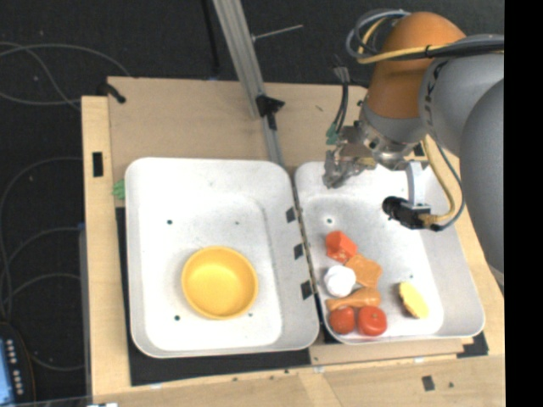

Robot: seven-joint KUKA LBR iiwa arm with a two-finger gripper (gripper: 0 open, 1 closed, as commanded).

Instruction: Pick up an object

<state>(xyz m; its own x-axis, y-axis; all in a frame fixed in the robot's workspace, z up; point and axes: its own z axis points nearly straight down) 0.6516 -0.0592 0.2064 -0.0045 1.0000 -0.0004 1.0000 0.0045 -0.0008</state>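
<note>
The arm (pixel 458 83) is seen at about two o'clock, grey with an orange band. The left bin (pixel 170 202) is occupied by a yellow bowl (pixel 220 281), placed toward seven o'clock. The right bin (pixel 441 261) is found beside it, and a cluster of small objects is gathered at five o'clock of the view: an orange block (pixel 341 246), a white ball (pixel 341 281), two red tomatoes (pixel 358 320) and a yellow piece (pixel 413 299). The gripper (pixel 338 173) is positioned over the upper left corner of the right bin, well apart from the objects. Nothing is seen between its fingers; whether they are spread cannot be told.
</note>
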